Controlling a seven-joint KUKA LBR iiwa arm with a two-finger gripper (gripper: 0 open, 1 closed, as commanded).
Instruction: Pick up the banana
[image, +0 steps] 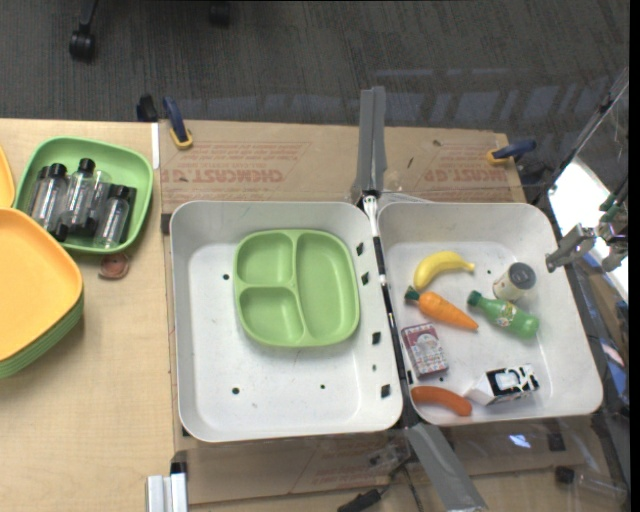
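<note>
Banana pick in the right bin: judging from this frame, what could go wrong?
1. The carrot lies right below the banana, seemingly touching its lower end; a descent there could nudge or grab the carrot instead.
2. The banana is curved and lies flat, so fingers closing near a tip may slip off.
3. The gripper sits at the bin's right rim; the can and green bottle lie between.

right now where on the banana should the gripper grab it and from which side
Grip the banana across its thick middle, coming straight down from above. It lies flat and curved in the right bin, with bare floor on both long sides. The carrot sits close below its left end, so stay off that tip.
</note>
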